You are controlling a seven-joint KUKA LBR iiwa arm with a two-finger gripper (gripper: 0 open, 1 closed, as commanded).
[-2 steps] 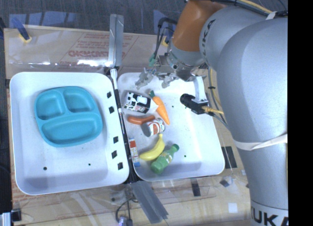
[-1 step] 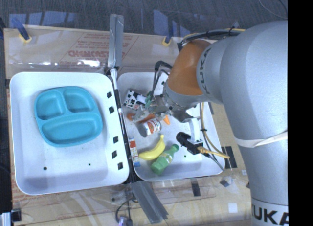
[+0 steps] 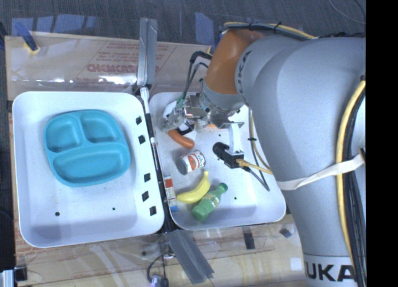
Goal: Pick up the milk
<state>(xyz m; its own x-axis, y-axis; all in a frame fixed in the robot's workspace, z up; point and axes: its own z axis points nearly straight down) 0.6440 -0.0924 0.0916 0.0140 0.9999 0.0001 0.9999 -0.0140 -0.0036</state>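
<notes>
A small white carton with red and blue print [image 3: 168,191], which looks like the milk, lies against the left wall of the right bin [image 3: 264,202], beside the banana. My gripper [image 3: 178,117] is low over the back left corner of that bin, well behind the carton and just above an orange sausage [image 3: 181,138]. The wrist and its cables hide much of the gripper.
In the right bin a grey can with a red label [image 3: 192,161] lies mid-bin, with a yellow banana [image 3: 194,190] and a green bottle [image 3: 209,201] near the front. The left bin [image 3: 37,217] holds a blue divided plate [image 3: 87,146]. My arm covers the right bin's right side.
</notes>
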